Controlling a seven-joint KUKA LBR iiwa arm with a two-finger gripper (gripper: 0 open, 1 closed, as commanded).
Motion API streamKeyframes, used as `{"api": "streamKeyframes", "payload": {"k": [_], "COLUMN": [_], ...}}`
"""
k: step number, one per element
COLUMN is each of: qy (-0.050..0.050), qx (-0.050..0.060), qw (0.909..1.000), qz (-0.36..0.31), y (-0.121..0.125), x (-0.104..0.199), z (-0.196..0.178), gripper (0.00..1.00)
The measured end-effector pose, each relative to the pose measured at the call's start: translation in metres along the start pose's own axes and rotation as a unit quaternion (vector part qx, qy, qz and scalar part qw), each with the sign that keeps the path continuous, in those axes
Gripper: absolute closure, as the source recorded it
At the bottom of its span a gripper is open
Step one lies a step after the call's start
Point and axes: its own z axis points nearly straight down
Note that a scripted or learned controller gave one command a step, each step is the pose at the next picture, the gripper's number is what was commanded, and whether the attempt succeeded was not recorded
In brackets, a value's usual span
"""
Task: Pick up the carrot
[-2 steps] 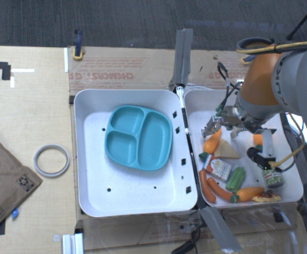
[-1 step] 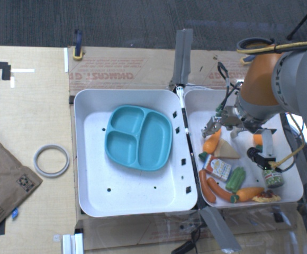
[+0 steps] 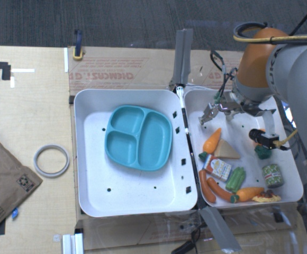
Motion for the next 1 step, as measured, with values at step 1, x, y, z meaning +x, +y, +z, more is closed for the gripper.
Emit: {"api": "streamKeyframes", "payload": {"k": [1], "qy": [0.0], "qx": [0.001], "qw": [0.9951], "qz": [0.098], "y": [0.0146], "x": [0.0119], "z": [-0.0994], "gripper": [0.0]}}
